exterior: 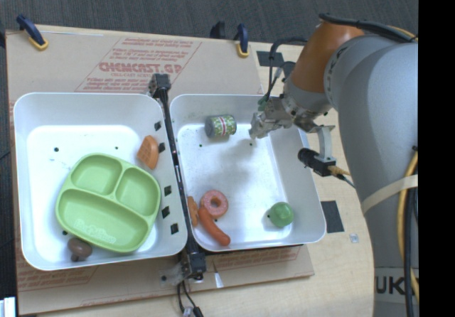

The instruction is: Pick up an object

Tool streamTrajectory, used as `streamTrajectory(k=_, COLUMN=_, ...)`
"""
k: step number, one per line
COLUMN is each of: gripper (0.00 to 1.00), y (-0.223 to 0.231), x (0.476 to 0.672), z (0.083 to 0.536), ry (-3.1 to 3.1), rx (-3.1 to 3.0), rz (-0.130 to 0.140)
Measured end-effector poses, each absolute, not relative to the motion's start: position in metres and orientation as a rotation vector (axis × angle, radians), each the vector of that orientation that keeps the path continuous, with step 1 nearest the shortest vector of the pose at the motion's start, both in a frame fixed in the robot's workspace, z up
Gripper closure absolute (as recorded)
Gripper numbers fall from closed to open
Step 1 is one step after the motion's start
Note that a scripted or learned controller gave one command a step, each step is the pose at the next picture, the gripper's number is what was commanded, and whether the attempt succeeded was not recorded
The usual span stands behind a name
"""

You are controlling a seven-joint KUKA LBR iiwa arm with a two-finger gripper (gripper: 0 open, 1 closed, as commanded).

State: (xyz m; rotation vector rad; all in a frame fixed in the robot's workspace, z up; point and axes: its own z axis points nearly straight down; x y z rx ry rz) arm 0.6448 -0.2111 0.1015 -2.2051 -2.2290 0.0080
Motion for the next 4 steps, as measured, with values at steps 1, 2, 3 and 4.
streamTrajectory(k=1, gripper=1.00, y=-0.212, x=0.601, z=0.180, ry=-2.225, rx=-2.217, rz=0.000)
streamTrajectory(k=2, gripper=1.00, y=-0.211, x=0.539, z=0.200, ry=-2.227, rx=-2.215, rz=0.002)
streamTrajectory(k=3, gripper=1.00, y=-0.211, x=0.535, z=0.210, ry=-2.228, rx=-2.217, rz=0.001)
streamTrajectory(k=4, gripper=0.00, y=-0.211, x=0.535, z=0.209, ry=-2.229, rx=-2.217, rz=0.001)
